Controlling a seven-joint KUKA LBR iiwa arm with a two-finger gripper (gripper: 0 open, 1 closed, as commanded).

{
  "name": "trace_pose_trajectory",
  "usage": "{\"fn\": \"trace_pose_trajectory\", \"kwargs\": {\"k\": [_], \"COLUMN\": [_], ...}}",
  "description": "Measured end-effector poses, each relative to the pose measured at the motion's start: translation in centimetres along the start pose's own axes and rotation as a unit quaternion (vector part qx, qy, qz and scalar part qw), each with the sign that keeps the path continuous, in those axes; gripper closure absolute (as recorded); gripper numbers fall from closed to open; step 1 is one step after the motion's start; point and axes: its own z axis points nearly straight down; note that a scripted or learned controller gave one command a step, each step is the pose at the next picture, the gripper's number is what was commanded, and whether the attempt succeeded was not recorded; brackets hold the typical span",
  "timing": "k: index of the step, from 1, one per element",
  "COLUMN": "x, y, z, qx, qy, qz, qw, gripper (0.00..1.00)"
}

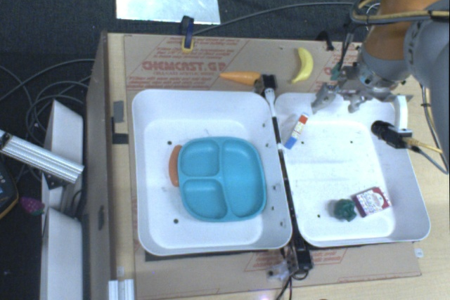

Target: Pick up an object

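Camera view shows my pincer [339, 98] hanging over the back edge of the right bin [415, 211], its two fingers spread apart with nothing between them. I read that as a ready stance above the bin, not a grasp. The nearest candidate is the small red, white and blue stick [296, 131], lying flat against the bin's left wall, just forward and left of the pincer. A green lump [344, 209] and a dark red packet [370, 201] lie side by side near the front, well apart from it. The blue divided plate [222, 177] lies in the left bin [151, 123], likely as clutter. A banana [304, 64] and carrot [239, 78] rest on the tabletop behind.
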Motion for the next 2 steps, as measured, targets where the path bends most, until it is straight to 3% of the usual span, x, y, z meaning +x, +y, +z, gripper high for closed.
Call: {"fn": "trace_pose_trajectory", "kwargs": {"k": [1, 2], "x": [3.1, 3.5], "y": [0.3, 0.4], "z": [5.1, 7.8], "qx": [-0.001, -0.001], "qy": [0.0, 0.0], "qz": [-0.002, -0.002], "qw": [1.0, 1.0], "gripper": [0.0, 0.0]}}
